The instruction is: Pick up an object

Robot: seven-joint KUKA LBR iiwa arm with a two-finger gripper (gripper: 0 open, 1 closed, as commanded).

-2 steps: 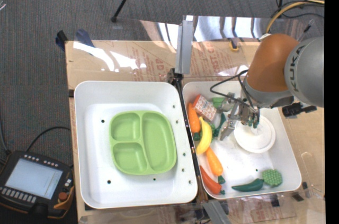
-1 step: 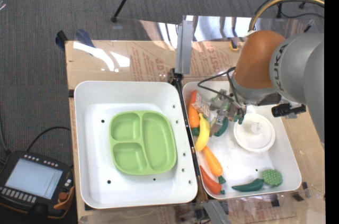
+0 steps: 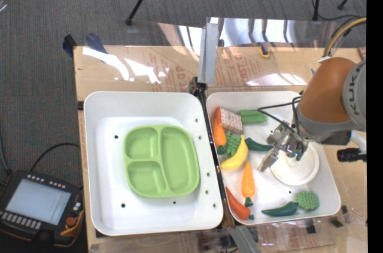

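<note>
Looking down on the surface (image 3: 137,69), you see the arm's grey wrist and orange band covering part of the right bin (image 3: 332,198). The hand (image 3: 281,147) hangs low over that bin, above the white round dish (image 3: 299,171); you cannot tell how its fingers stand, and nothing shows between them.

Just left of it lie smooth plastic toy foods: a curved yellow banana (image 3: 237,154) with its long axis slanting from lower left to upper right, an orange carrot (image 3: 248,180) lying nearly upright in the view, a patterned box (image 3: 230,119), a green pepper (image 3: 280,209) and a bumpy green round piece (image 3: 307,200). The left bin (image 3: 102,108) holds a light green divided plate (image 3: 161,161).
</note>
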